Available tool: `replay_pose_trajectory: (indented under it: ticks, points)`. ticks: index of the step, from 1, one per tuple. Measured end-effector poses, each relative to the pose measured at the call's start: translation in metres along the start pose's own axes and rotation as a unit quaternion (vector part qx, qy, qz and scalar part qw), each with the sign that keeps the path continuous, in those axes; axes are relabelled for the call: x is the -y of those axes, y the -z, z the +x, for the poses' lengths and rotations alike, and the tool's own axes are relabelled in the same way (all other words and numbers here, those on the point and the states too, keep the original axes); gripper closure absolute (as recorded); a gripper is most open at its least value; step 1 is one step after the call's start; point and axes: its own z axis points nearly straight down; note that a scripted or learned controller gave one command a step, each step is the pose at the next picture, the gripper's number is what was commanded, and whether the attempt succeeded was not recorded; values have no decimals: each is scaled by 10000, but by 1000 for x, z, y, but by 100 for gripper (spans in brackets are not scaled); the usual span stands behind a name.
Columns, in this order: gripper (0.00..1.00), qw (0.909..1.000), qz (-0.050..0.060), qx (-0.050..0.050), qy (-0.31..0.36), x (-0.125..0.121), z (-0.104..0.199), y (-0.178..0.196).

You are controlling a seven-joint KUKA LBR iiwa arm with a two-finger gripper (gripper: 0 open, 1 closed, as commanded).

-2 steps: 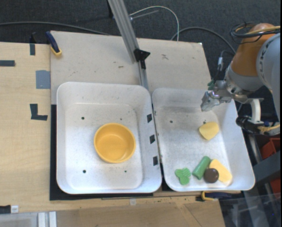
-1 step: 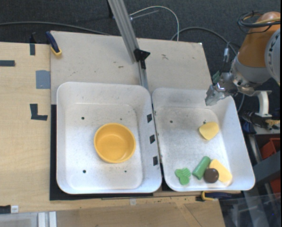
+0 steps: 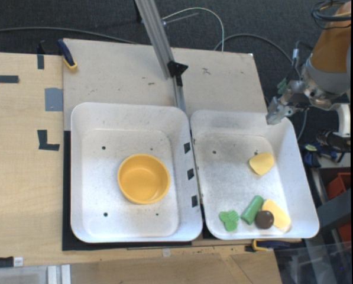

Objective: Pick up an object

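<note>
Camera view, Mia: what do you see closest to us?

Sam: In the right bin [image 3: 294, 158], down at the near wall, some small things sit bunched up. A green leafy toy [image 3: 229, 219], a green stick [image 3: 252, 209], a brown ball [image 3: 264, 219] and a yellow lump [image 3: 278, 213]. The ball touches the lump and the stick.

Mia: Those look hard to grab one at a time.

Sam: Yes. I think the best pick is the yellow wedge [image 3: 262, 163]. It lies alone, farther back in that same bin, with bare floor all around it.

Mia: And the left bin [image 3: 81, 158]?

Sam: A yellow bowl [image 3: 143, 178] sits in its middle. It is big and far from the arm.

Mia: Where is the end effector [image 3: 275, 112]?

Sam: At the far right corner of the right bin, above the rim. It holds nothing. I cannot tell if it is wide or narrow.

Mia: So what should it do?

Sam: Come toward us, stop right over the wedge, go straight down, and stay off the bin wall.
</note>
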Motion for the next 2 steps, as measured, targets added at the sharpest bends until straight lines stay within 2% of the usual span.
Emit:
replay_pose_trajectory:
  ticks: [2]
  points:
    - [100,10000,26,-19,27,31,109,16]
